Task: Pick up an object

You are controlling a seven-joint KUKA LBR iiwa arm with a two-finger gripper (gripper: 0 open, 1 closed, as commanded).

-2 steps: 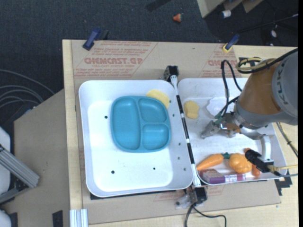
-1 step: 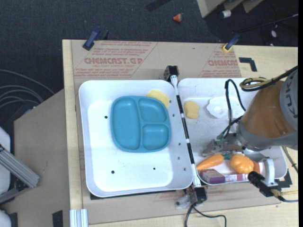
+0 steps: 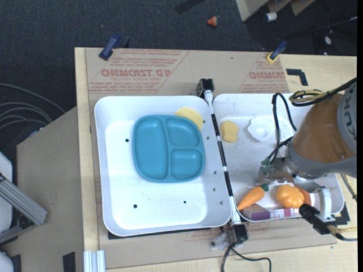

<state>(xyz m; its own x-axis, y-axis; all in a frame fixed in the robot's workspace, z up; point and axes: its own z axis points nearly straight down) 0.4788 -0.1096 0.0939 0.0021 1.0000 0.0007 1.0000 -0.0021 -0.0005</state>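
**Gripper low over the right bin's near corner, toys just beyond it**

The arm [image 3: 323, 135] reaches down into the right bin [image 3: 241, 103]. The gripper [image 3: 272, 173] sits low there; whether it is parted or closed cannot be told, and nothing is seen gripped.

Taking the gripper as landmark: the carrot [image 3: 251, 196] lies just beside it, toward the bin's near edge and slightly left, long axis slanting, tip pointing left toward the bin divider. The orange [image 3: 290, 195] sits just right of the carrot, also close under the gripper. A tube [image 3: 278, 213] lies along the near wall past both.

Judgement: the carrot is the nearest candidate; a grasp across its slant looks best. Crowding by the orange risks a miss.

A blue tray [image 3: 168, 148] lies in the left bin [image 3: 113, 152].
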